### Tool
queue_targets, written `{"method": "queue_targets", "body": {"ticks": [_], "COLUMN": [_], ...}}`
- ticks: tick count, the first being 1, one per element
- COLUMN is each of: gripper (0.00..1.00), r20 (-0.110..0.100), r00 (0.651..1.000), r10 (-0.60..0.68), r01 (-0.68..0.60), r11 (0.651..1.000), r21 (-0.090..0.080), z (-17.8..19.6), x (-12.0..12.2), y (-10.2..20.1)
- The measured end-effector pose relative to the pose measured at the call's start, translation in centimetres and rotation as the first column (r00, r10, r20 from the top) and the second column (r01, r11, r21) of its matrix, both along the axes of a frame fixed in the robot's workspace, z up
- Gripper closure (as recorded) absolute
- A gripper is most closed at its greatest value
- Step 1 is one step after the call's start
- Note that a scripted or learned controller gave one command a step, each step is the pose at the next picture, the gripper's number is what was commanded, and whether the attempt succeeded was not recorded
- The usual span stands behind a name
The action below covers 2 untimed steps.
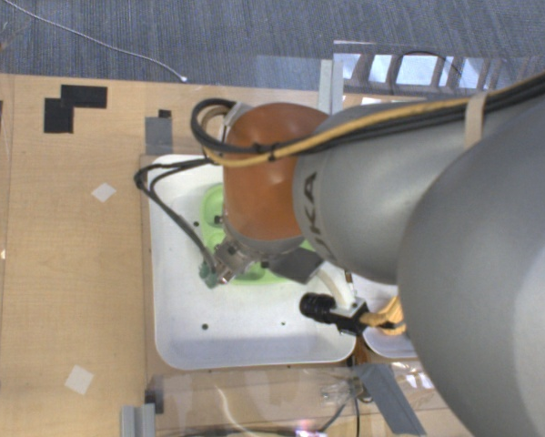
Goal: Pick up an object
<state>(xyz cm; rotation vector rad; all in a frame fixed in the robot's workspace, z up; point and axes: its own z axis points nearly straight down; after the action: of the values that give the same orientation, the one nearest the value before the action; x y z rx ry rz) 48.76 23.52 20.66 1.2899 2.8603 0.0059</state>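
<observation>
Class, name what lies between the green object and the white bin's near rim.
Bare white floor of the bin, apart from tiny dark specks, below the green object in the camera view.

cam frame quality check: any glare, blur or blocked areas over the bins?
Camera view: light is even and soft, with a faint shadow under the arm on the white bin. The near part of the arm is large and slightly soft, and covers most of the right side. The green object is partly hidden behind the orange band. Sharp enough on the bench.

even, soft overhead light, faint shadows in the white bin (176,335), slightly grainy, the close arm (454,217) blurred.
</observation>
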Motion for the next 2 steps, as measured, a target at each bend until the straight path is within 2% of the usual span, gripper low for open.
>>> {"method": "queue_targets", "body": {"ticks": [1, 2], "gripper": [1.0, 1.0], "r20": [0.0, 0.001], "r00": [0.89, 0.723], "r10": [0.455, 0.691], "r01": [-0.455, -0.691], "r11": [0.89, 0.723], "r21": [-0.002, -0.003], "z": [-0.9, -2.2], "x": [0.0, 0.0], "y": [-1.0, 0.0]}}
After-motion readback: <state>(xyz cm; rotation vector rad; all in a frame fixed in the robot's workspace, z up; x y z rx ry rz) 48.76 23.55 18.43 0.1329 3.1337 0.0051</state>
